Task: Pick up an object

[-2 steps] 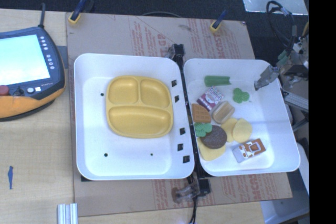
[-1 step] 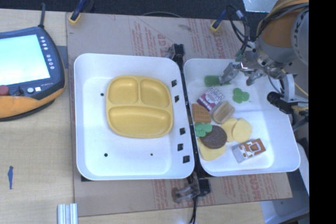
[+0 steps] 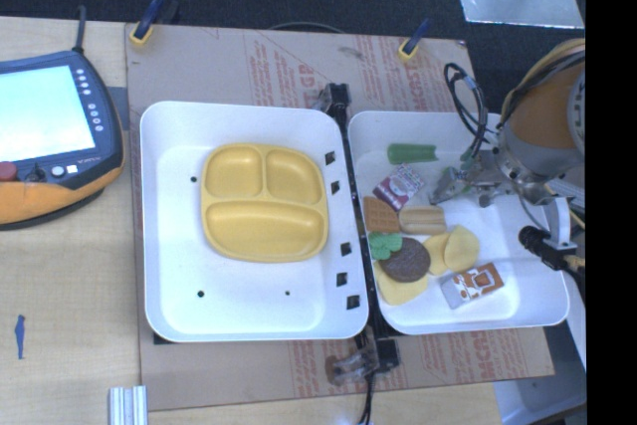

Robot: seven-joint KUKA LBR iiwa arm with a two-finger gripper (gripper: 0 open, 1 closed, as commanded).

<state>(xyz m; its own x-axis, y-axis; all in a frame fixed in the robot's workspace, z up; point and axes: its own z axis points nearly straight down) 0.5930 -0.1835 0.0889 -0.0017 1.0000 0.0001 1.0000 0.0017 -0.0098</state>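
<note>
Reaching in from the right, the grey two-finger gripper (image 3: 468, 182) hangs over the right white bin (image 3: 537, 304); whether its fingers are apart cannot be told. Small toy foods (image 3: 423, 249) cluster at that bin's left, a yellow divided plastic tray (image 3: 266, 202) fills the left white bin (image 3: 169, 244).

bins (image 3: 159, 214) – glossy white plastic | tray (image 3: 265, 201) – smooth yellow plastic | bench (image 3: 60, 314) – pale wood

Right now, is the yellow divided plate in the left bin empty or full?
Empty: the yellow divided plate shows bare compartments; the toy foods lie in the right bin.
</note>
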